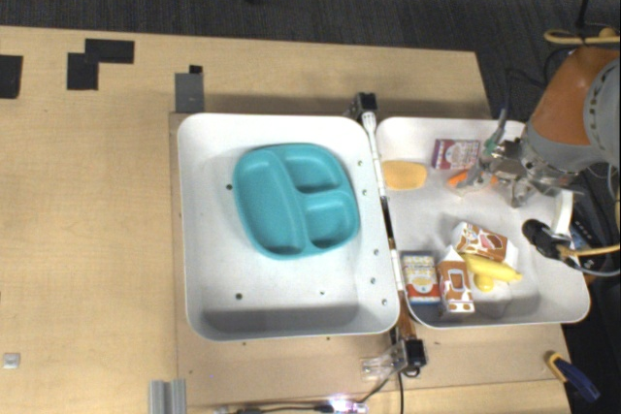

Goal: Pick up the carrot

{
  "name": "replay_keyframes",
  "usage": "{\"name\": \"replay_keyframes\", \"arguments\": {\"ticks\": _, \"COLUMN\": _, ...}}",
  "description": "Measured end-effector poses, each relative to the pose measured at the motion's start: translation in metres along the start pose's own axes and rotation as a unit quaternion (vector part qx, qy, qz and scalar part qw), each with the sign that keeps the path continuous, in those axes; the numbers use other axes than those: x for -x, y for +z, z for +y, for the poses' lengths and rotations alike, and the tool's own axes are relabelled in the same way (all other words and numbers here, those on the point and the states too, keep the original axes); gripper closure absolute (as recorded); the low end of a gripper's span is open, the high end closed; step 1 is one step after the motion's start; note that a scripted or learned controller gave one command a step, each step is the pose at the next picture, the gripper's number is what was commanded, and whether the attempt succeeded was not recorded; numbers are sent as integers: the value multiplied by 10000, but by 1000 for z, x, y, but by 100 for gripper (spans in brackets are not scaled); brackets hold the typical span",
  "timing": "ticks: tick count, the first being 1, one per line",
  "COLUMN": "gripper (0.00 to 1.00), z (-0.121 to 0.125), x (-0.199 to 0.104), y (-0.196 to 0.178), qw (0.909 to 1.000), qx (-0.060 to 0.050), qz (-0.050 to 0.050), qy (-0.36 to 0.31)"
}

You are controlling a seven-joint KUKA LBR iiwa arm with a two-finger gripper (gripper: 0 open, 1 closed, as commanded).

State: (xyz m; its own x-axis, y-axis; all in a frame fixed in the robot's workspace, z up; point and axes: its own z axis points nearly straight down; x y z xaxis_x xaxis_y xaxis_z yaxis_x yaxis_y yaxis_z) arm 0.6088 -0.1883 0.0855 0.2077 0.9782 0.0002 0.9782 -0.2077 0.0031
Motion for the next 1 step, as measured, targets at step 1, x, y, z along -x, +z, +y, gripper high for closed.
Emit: {"name": "replay_keyframes", "arguments": {"ticks": 1, "gripper": 0, "z": 40, "x": -31, "y": 0, "qw": 9976, "qx": -63, "qz": -11, "qy": 696}}
